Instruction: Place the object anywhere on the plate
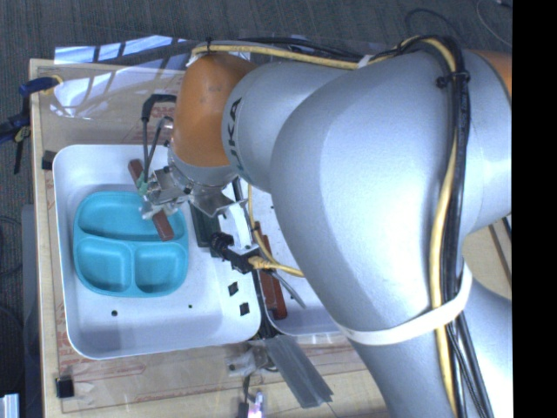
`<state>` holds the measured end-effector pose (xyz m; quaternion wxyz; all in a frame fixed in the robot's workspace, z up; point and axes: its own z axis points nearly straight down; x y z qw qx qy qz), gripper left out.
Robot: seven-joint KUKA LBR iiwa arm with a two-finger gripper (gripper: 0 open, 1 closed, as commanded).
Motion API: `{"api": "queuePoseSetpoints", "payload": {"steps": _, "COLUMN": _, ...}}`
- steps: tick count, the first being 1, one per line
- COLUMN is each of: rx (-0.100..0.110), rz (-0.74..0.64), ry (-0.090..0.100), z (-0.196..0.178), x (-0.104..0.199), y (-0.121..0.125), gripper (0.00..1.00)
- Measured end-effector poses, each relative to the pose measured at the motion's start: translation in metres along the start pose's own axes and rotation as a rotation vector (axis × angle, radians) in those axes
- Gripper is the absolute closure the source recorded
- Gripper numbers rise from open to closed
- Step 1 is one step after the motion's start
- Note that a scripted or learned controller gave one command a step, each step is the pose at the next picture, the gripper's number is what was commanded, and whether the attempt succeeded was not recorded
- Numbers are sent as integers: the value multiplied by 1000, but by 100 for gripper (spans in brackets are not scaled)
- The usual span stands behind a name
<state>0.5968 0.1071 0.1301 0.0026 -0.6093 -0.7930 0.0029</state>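
A blue divided plate [117,255] lies in the left white bin [96,333]. My gripper [157,197] hangs over the plate's upper right corner, under the orange wrist band. A slim reddish-brown stick [163,225] runs slantwise through the fingers. Its upper end pokes out over the bin floor behind the plate, and its lower end lies over the plate's top compartment. The fingers are shut on the stick. Whether the stick touches the plate cannot be told.
The big grey arm covers most of the right bin [300,325]. A second reddish-brown piece [275,293] lies in that bin by the divider. Cables hang beside the wrist. A clear plastic sheet [96,94] lies behind the left bin.
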Motion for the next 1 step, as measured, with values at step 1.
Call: {"api": "queuePoseSetpoints", "payload": {"steps": 1, "rx": -1, "rz": 1, "ry": 0, "z": -1, "x": 0, "y": 0, "gripper": 0}}
